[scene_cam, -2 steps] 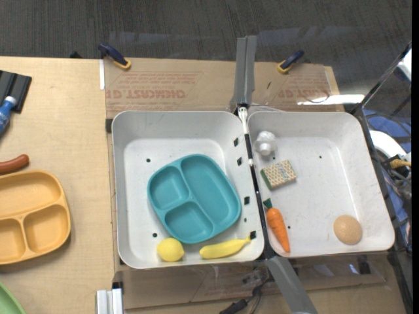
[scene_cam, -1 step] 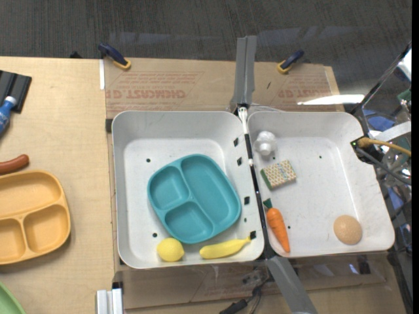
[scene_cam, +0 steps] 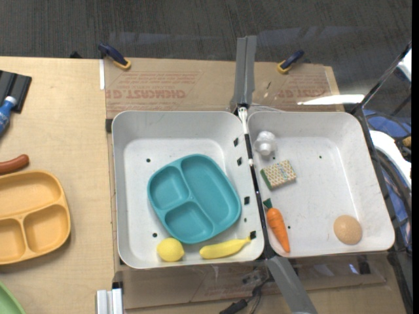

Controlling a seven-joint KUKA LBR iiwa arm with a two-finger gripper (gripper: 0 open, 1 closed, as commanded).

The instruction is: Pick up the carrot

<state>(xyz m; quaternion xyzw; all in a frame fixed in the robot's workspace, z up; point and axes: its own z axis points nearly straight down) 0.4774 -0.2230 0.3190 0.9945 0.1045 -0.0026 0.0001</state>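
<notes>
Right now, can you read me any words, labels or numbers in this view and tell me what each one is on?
"CHEMCYZT.GE": red print, upside down and doubtful, on the left cardboard sheet behind the bins.
Red print on the right cardboard sheet: too washed out by glare to read.
Blue and white item at the left edge: any label is too small to read.

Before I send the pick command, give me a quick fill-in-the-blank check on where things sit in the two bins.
1. The carrot lies in the ____ bin, against its left wall.
2. The teal plate has ____ compartments.
3. The banana lies beside the yellow ____, below the teal plate.
4. The sponge sits between the carrot and the ____ cup.

Missing words: right; three; lemon; white
</notes>
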